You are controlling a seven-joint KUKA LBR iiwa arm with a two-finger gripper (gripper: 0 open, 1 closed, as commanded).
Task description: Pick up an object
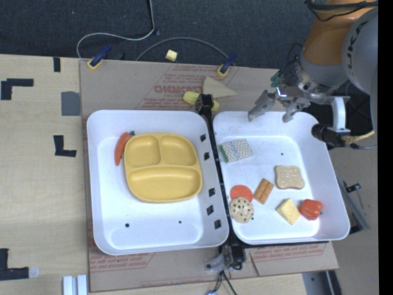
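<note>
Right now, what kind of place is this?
Probably a robot test lab: a robot arm's gripper above the right bin of toy food, a yellow divided plate in the left bin, clamped cardboard.

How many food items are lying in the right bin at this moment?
7: a patterned packet upper left, toast, cracker, tomato slice, cookie, cheese wedge, and a red pepper at right.

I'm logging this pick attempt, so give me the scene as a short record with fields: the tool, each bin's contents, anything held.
tool: open, above the right bin's far rim, holding nothing
left bin: yellow divided plate, carrot at its left edge
right bin: checkered packet, bread slice, cracker, tomato slice, cookie, cheese wedge, red pepper
</note>
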